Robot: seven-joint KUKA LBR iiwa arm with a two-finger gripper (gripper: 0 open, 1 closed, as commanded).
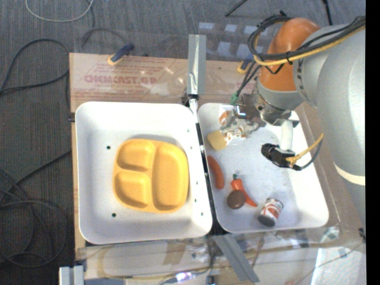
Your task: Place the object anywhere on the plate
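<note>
A yellow divided plate point(152, 174) lies in the middle of the left bin point(95, 123). My gripper point(237, 119) reaches down into the far left corner of the right bin point(309, 206), over a small orange and white item point(225, 120). Just in front of it lies a pale yellow piece point(217, 140). The wrist hides what is right under the gripper.
The right bin also holds a red sausage point(215, 171) near the divider, a small carrot point(240, 187), a brown round piece point(236, 200) and a tipped red and white can point(270, 211). A black cable point(279, 154) hangs over the bin from the arm.
</note>
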